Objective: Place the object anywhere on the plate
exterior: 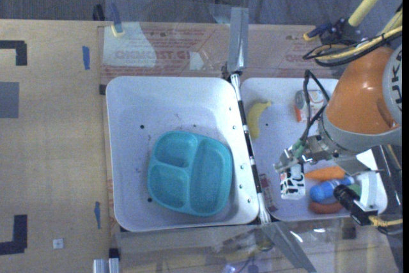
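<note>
Camera view. Two white bins lie side by side. The left bin [121, 137] holds a teal compartmented plate [190, 172], which bears nothing. The right bin [271, 89] holds a banana [257, 116], a small black-and-white patterned object [293, 182], a carrot [326, 172], and blue and red items near its lower right corner. The gripper [295, 159] hangs directly above the patterned object; whether it is open or closed cannot be told, nor whether it touches the object. The step in hand appears to be the pick. The next move calls for a secure grasp, a lift clear of the divider, and a carry leftward to the plate.
</note>
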{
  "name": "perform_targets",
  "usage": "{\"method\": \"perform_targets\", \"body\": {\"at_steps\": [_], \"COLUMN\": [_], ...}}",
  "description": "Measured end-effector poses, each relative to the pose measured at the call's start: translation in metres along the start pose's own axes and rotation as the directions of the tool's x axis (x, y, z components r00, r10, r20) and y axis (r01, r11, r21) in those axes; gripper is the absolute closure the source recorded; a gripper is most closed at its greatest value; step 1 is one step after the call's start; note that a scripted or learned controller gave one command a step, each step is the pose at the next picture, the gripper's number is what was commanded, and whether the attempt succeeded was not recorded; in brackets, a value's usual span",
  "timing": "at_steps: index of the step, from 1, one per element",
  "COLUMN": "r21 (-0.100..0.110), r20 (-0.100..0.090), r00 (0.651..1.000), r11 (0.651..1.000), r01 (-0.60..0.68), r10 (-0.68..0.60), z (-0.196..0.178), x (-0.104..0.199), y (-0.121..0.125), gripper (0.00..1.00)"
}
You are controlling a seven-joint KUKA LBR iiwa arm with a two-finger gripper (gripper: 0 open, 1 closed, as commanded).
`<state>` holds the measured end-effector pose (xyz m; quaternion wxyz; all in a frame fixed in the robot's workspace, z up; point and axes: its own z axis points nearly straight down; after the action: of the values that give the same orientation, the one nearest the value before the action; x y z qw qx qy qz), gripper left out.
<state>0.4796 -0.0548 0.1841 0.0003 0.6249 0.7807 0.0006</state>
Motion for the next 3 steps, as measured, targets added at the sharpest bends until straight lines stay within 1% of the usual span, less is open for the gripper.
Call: {"method": "perform_targets", "body": {"at_steps": [1,2,3], "r21": [-0.001,0.001,0.002], "r20": [0.001,0.001,0.001], "r00": [0.997,1.0,0.969], "r11": [0.997,1.0,0.969], "r01": [0.081,0.006,-0.246], "r10": [-0.081,-0.006,0.246], "z": [-0.02,-0.021,-0.016], "x": [-0.005,0.034,0.114], "y": [0.0,0.077,0.125], "gripper": [1.0,1.0,1.0]}}
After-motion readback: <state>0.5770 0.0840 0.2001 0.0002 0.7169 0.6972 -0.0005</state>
